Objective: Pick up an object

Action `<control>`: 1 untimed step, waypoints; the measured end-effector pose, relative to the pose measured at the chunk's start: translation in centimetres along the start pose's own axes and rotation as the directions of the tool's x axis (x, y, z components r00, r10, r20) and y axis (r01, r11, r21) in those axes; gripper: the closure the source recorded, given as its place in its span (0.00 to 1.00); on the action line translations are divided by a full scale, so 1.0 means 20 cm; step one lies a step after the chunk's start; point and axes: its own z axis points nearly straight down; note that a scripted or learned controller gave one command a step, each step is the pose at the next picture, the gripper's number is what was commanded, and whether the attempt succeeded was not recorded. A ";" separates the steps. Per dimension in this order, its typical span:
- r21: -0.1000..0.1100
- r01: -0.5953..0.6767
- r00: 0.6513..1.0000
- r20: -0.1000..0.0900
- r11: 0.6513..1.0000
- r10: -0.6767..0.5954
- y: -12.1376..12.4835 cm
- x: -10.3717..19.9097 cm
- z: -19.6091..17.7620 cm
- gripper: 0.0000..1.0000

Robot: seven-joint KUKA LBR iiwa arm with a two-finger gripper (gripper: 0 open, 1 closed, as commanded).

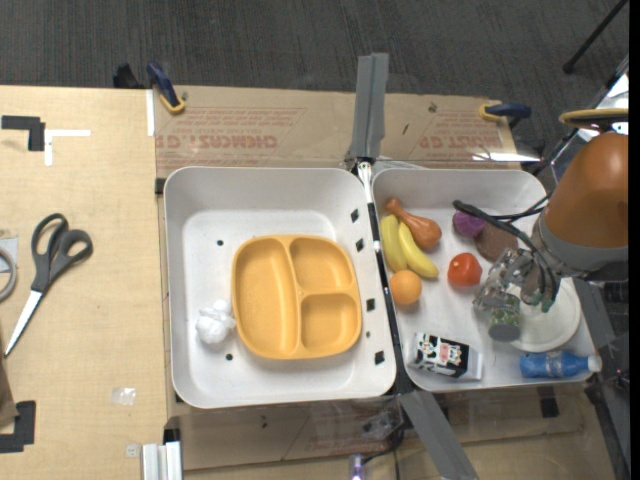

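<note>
Robot gripper point(503, 303) hovering low in the right white plastic bin point(440, 180), grip unclear.
Round red tomato point(463, 269) sitting just left; white plate point(556, 326) crowding the lower right edge.

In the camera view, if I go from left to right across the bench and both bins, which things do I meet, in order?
Black-handled scissors → white crumpled lump → yellow three-compartment plastic tray → yellow banana → red tomato → gripper → blue-and-clear plastic bottle.
</note>
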 end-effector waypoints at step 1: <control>0.002 0.097 0.995 0.001 0.995 -0.097 0.26 -0.29 0.00 1.00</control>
